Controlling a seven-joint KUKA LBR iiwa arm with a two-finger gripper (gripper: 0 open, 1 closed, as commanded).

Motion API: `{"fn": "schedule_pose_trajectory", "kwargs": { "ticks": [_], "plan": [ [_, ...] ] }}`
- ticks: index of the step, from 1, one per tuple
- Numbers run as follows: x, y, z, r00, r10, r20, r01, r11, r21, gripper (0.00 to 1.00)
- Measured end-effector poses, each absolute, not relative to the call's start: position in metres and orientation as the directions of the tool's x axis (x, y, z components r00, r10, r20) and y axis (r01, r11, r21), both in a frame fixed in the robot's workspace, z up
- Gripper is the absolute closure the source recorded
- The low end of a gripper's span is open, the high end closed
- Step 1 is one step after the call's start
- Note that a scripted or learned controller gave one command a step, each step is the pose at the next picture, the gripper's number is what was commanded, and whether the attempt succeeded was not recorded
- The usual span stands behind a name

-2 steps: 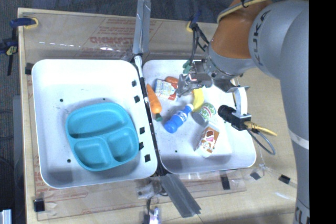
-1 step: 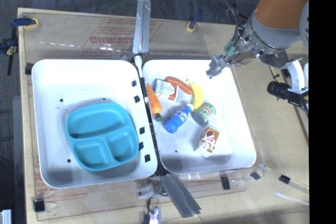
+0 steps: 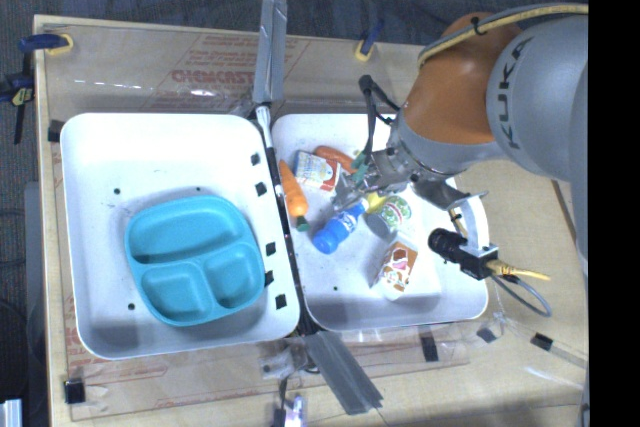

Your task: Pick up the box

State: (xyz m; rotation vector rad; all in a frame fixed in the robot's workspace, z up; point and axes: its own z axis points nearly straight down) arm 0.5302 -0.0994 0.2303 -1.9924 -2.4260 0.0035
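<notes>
Two bins noted. We find the box (image 3: 398, 270) in the right bin (image 3: 330, 313), near its front wall with open floor to its left, below and right of the jaws (image 3: 362, 177); their state we cannot tell. A blue tray (image 3: 195, 258) occupies the left bin (image 3: 90, 245).

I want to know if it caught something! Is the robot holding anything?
Cannot be told: the gripper sits low among the clutter, near the blue bottle, with the box apart.

My arm (image 3: 520, 85) is grey, with a glossy orange band and "KUKA" lettering. I see black cables near the wrist. A black cylinder carries a yellow lead.
</notes>
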Motion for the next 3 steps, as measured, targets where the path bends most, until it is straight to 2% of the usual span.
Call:
{"fn": "schedule_pose_trajectory", "kwargs": {
  "ticks": [1, 2, 3],
  "plan": [
    [0.506, -0.121, 0.249, -0.123, 0.992, 0.000, 0.992, 0.123, -0.002, 1.00],
    [0.476, -0.054, 0.190, -0.127, 0.992, 0.001, 0.992, 0.127, -0.005, 1.00],
    [0.477, -0.033, 0.191, 0.057, 0.998, -0.001, 0.998, -0.057, 0.000, 1.00]
  ]
}}
